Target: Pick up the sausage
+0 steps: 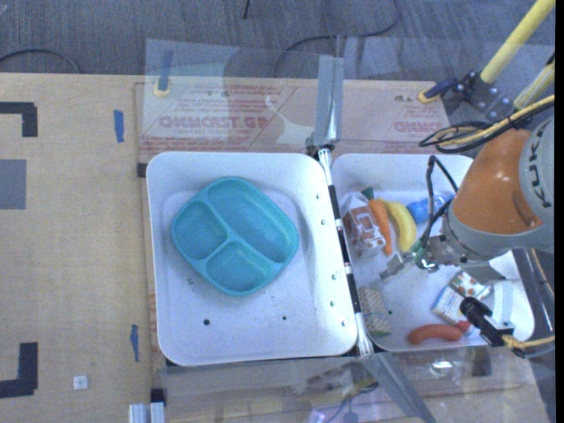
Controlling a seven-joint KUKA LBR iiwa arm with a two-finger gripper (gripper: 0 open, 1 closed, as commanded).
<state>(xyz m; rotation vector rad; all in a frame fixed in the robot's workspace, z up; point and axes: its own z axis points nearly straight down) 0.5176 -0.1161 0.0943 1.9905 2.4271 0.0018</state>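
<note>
Pale wooden bench (70, 263) bearing two shallow white bins side by side, the left bin (185, 324) holding a teal divided plate (233, 234). Right bin (397, 173) with the red sausage (436, 332) lying along its near edge, just near of a small carton (462, 294) and apart from the gripper (423, 258), shown hanging mid-bin right of a banana (404, 224) and a carrot (380, 221). Gripper opening not discernible from this overhead angle.
</note>
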